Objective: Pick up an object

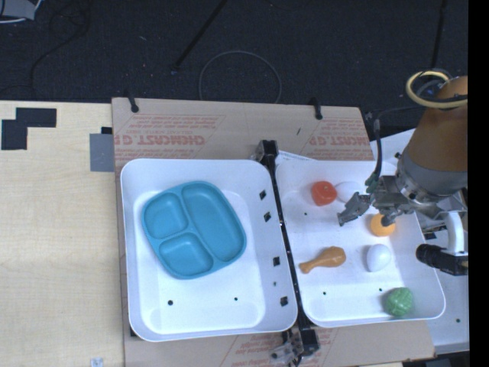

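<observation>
Here the counter (53,228) spreads pale and wood-toned across the left of the frame, with a sheet of printed cardboard (229,132) lying under the two white bins. The left bin (199,316) sits at the centre of the frame and holds a blue divided plate (193,228) with three compartments, set toward its upper left. The right bin (336,308) touches it along a dark middle seam and carries the small objects. The grey arm (437,140) enters from the right edge, its orange band at the upper right, and reaches down over the right side of the right bin. The hand (367,209) hangs over that bin's upper middle, its dark fingers (350,209) pointing toward the left; how far apart they stand I cannot tell, and nothing shows between them. A green ball (398,301) lies in the lower right corner of the right bin. A tan drumstick-shaped toy (323,260) lies near the bin's centre, below the hand. A white egg-shaped object (377,258) rests to the right of the drumstick. A red ball (323,193) sits in the upper part of the bin, just left of the hand. A small orange object (380,225) lies just beside the hand, partly hidden under it.
</observation>
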